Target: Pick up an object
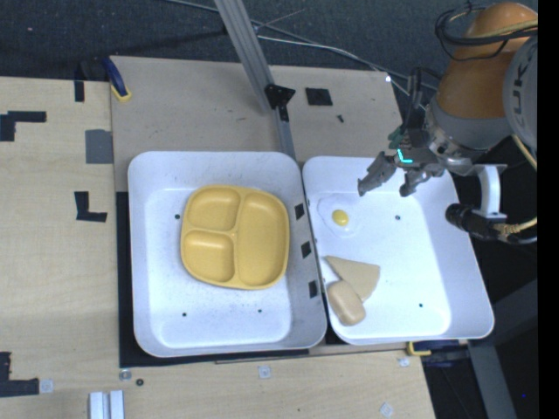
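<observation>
Camera view, near edge of right bin (454, 317): tan loaf piece (345, 303) touching a pale wedge (356, 275) – crowded, a grab may nudge both. Beyond, fried egg (339, 219) lies flat; fingers could skid off. Farthest, gripper (389, 180) hovers spread apart, empty

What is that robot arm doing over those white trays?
The robot arm's tool hangs open above the far end of the right bin, holding nothing. Below it lie a toy fried egg, a cheese wedge and a small bread-like piece. A yellow divided plate sits in the left bin.
</observation>
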`<state>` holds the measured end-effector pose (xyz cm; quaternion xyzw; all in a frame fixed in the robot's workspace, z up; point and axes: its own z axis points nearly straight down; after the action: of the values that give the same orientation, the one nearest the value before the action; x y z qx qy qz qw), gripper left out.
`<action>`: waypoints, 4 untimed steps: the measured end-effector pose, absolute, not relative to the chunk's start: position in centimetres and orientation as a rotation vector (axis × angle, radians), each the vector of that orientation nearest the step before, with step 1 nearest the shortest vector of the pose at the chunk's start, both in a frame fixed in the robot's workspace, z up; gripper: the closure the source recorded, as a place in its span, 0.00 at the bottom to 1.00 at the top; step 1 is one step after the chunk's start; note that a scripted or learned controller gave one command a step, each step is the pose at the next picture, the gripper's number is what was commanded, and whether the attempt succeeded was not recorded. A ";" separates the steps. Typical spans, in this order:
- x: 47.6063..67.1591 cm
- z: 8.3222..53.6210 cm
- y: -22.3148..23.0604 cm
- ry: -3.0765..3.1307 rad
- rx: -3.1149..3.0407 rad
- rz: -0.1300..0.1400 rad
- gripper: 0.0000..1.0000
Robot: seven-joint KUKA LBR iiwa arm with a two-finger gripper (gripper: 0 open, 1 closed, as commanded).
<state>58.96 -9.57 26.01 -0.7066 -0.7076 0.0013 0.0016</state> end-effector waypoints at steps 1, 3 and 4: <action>59.0 26.1 -9.6 -2.223 -2.219 0.002 0.00; 57.4 13.8 -10.0 -2.218 -2.217 0.009 0.00; 57.3 8.5 -10.0 -2.224 -2.221 0.003 0.00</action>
<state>57.34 -10.00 8.53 -0.7066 -0.7076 0.0008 -0.0005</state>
